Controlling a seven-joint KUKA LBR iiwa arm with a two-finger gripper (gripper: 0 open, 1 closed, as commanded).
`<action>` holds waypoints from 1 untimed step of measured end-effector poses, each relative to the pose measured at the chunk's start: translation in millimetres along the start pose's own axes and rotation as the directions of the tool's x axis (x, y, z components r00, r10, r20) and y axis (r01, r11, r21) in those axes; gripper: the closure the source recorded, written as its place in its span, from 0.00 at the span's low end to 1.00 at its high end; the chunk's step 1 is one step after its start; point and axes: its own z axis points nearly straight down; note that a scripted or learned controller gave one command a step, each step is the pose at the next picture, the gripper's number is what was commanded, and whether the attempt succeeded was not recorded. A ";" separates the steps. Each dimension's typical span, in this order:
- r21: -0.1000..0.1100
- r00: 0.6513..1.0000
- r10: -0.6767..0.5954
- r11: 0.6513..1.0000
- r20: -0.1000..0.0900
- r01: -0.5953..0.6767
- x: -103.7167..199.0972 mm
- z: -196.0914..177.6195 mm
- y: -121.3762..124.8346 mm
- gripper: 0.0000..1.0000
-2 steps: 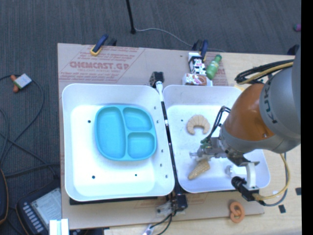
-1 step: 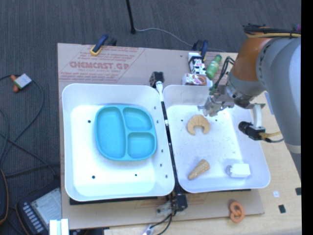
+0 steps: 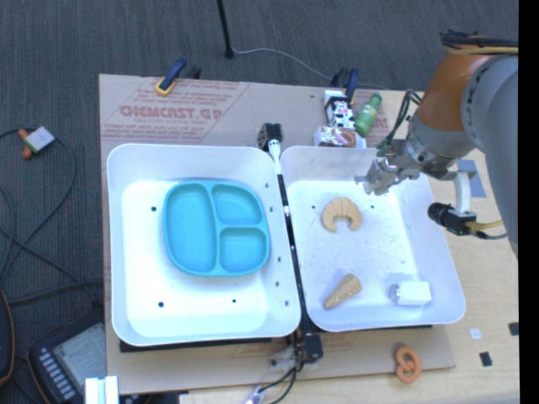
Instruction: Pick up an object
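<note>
Right, biggest first: the arm (image 3: 472, 99) reaches in from the right w/ the gripper (image 3: 383, 178) over the far edge of the right bin (image 3: 438, 251), nothing visibly held. Can't tell whether it's open or closed; too small & foreshortened. Left bin (image 3: 135, 310) carries a blue divided plate (image 3: 217, 228).

Likeliest target, my guess: the croissant (image 3: 341, 215), just beside the gripper, toward the near-left of it, not touching. Cone (image 3: 344, 291) & white block (image 3: 411, 292) lie well apart, near the front rim.

Risks: a straight descent prob. lands on bare bin floor next to the croissant; its curved shape could squirt out of a pinch; the bin wall is close enough to clip.
</note>
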 end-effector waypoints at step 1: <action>0.001 1.000 -0.001 1.000 -0.002 0.001 46.3 -21.0 -38.9 1.00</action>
